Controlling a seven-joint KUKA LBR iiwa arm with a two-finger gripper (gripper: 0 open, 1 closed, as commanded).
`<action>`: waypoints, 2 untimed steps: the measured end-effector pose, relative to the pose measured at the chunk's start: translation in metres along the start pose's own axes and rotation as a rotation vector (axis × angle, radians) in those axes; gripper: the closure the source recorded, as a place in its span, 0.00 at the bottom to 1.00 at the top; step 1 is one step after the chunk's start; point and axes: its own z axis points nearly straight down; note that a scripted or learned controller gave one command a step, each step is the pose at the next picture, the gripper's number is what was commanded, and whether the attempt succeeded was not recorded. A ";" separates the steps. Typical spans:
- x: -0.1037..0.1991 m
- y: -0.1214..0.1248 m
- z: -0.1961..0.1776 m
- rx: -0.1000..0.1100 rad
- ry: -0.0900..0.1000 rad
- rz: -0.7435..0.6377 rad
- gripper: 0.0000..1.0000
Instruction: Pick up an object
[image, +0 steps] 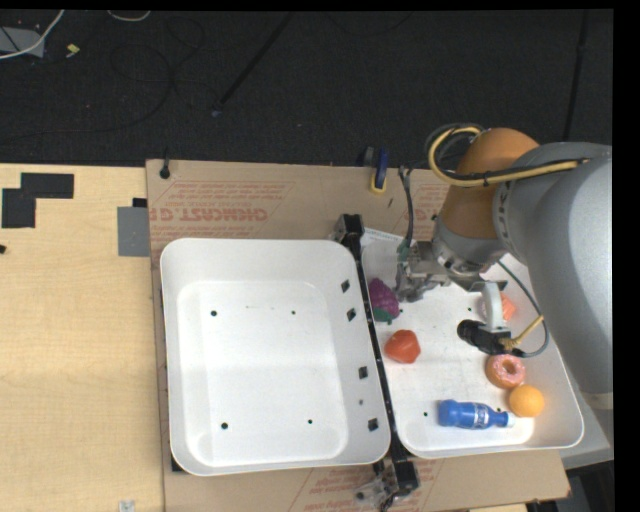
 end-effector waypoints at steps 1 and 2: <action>0.008 -0.050 -0.027 0.012 0.004 0.008 1.00; 0.005 -0.048 -0.028 0.006 -0.004 0.008 0.00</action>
